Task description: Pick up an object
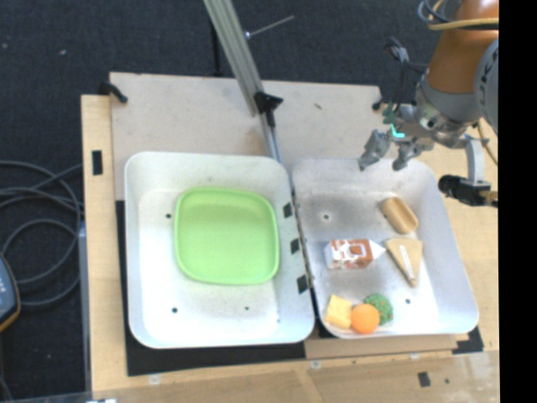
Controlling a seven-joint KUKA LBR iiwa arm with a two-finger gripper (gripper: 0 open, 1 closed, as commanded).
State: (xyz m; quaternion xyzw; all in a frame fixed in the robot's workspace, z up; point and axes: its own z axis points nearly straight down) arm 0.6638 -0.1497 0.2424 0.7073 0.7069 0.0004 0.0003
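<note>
Bread roll, wedge, carton, orange, broccoli lie in right bin.

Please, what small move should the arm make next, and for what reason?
Probably lower the gripper toward the bread roll and a little nearer the camera. The jaws stand open with nothing between them, above the far edge of the right bin, and the roll is the nearest object, lying apart from the others.
</note>
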